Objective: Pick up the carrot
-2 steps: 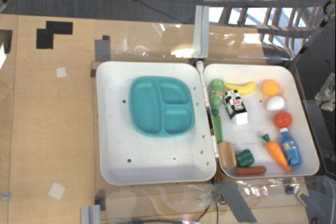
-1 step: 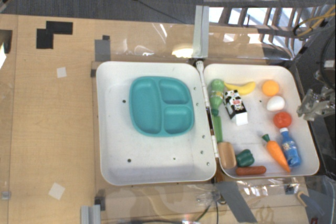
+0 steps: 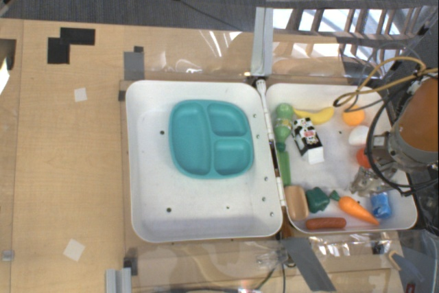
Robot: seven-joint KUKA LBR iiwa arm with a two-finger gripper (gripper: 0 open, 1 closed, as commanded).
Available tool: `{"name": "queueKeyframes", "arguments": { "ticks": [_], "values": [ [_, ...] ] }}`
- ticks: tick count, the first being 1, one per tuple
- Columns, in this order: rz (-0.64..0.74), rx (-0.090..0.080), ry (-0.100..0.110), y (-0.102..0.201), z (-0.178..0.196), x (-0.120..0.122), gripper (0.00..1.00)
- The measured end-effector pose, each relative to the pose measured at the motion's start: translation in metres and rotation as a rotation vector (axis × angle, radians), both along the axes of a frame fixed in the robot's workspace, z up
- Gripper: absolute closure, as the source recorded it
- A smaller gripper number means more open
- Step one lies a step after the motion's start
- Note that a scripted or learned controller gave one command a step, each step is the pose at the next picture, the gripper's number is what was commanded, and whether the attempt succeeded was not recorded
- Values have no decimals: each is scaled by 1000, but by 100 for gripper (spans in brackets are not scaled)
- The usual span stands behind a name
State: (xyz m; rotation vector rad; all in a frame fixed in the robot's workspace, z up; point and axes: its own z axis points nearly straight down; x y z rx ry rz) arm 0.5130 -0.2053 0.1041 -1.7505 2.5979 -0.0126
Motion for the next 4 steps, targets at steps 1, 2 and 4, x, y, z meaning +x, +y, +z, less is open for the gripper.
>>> {"name": "queueKeyframes", "arguments": {
  "ticks": [1,2,4],
  "values": [
    [132,-7,-7,-1,181,-7,100],
    [346,-4,3,0,-15,-22,100],
    [344,-8,-4,38,250,-23,100]
  ]
}}
